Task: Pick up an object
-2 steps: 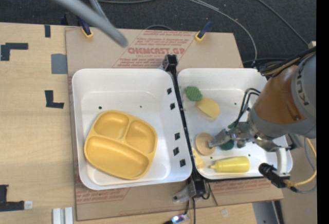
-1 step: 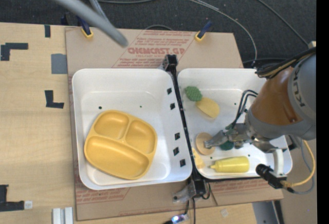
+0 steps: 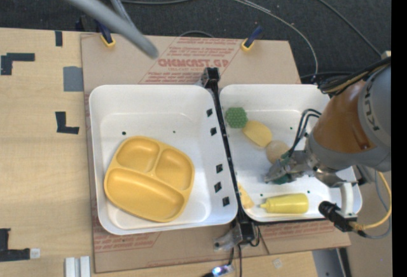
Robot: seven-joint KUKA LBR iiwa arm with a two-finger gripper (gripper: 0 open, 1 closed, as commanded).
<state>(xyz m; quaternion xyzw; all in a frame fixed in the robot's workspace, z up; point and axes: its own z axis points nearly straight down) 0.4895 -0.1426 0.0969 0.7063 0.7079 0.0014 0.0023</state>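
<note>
**A:** Starting at nine o'clock: the left bin [image 3: 102, 142] carries a yellow divided plate [image 3: 149, 177], three compartments, lying flat and well apart from the action.

**B:** Nothing doing there. Cross the black divider [image 3: 219, 142] and it gets busier.

**A:** Right bin [image 3: 267, 93]. Up at about eleven o'clock of it, a green bumpy ball [image 3: 236, 117], and just beside that, toward the centre, a pale yellow block [image 3: 257, 133]. A tan round piece [image 3: 275, 151] sits touching or nearly touching its lower right edge.

**B:** And along six o'clock, a yellow squeeze bottle [image 3: 286, 204] lying on its side, cap pointing left.

**A:** Now the gripper [image 3: 284, 171]. It's down low in the bin, between the tan piece above and the bottle below, the grey arm [image 3: 356, 123] reaching in from three o'clock.

**B:** Open or closed?

**A:** Can't tell. The tip is a dark cluster with a hint of green, too small to read. I see nothing clearly held.

**B:** So which step?

**A:** I'd call it the descent or grasp attempt, nothing secured. The likeliest target is the tan piece or the bottle, both near.

**B:** Next move?

**A:** Centre over one object, close squarely, then lift straight up clear of the bin wall.
</note>
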